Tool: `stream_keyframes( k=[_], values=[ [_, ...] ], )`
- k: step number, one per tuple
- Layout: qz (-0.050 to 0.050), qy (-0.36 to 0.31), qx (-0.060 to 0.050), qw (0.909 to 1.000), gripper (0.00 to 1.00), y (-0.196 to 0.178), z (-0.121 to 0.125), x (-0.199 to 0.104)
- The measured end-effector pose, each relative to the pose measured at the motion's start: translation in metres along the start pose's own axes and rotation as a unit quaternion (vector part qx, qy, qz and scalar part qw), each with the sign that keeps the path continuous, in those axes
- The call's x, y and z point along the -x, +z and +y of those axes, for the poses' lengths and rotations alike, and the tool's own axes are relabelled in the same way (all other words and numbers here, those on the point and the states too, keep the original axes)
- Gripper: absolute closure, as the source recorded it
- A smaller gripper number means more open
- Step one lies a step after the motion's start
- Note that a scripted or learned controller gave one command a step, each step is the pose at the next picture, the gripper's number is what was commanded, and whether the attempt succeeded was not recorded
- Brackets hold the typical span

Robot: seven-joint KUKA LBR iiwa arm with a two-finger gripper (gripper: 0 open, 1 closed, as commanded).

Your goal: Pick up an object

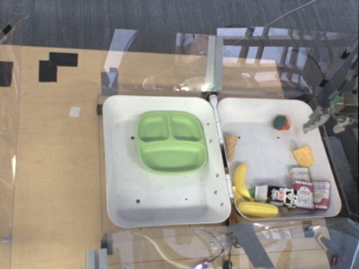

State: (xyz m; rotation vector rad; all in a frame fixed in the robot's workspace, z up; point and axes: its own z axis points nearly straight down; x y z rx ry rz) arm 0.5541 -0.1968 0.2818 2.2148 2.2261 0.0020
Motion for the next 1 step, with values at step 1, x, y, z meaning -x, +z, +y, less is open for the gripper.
stream_keyframes(
  k=[1],
  values=[
    [0.001, 0.196, -0.002, 0.9806, 0.0, 0.1349, 0.0001, 0.0071]
  ],
)
